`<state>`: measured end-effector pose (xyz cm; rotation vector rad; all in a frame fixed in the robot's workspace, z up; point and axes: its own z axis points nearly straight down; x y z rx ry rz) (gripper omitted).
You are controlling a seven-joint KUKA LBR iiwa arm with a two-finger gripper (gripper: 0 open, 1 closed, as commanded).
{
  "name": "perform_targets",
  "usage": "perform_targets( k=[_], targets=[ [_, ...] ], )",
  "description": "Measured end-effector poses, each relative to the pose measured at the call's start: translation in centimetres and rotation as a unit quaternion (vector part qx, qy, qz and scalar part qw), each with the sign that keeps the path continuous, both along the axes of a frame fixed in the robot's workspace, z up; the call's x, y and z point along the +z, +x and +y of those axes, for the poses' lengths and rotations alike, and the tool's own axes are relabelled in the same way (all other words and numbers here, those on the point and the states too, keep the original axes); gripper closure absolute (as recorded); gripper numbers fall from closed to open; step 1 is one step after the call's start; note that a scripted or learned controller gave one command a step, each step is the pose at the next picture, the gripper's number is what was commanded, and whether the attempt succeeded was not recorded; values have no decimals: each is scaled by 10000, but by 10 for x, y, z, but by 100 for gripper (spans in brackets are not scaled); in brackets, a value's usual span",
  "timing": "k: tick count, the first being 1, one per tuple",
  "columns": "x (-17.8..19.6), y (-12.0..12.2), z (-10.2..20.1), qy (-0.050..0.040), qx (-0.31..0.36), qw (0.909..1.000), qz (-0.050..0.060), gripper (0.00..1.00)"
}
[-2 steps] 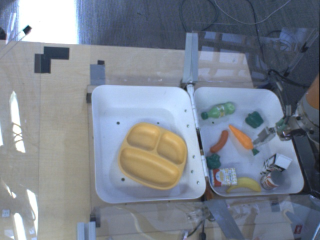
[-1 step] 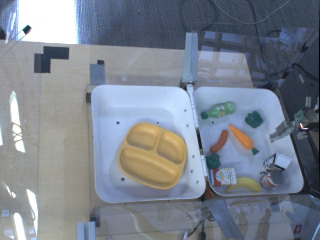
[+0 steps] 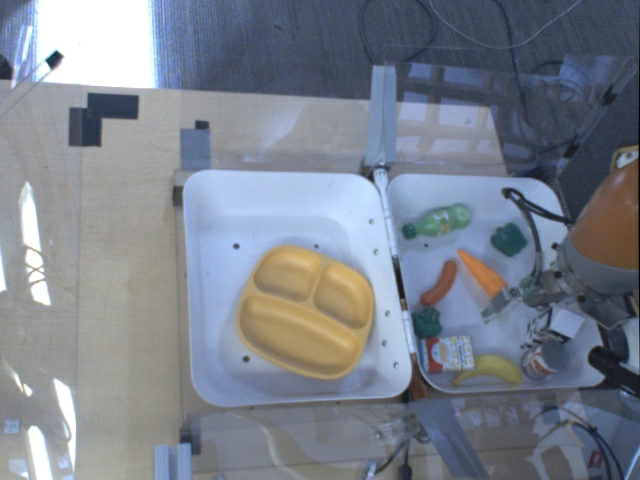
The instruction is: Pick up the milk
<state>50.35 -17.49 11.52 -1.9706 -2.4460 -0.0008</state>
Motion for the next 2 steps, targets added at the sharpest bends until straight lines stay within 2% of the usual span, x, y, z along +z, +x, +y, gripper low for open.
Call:
perform_targets(
  k=[1,2],
  targets=[
    [153,-10,-25,-17,316,9995,-30,0],
    [-11,-6,17,-18,1504,9886,-48,0]
  ],
)
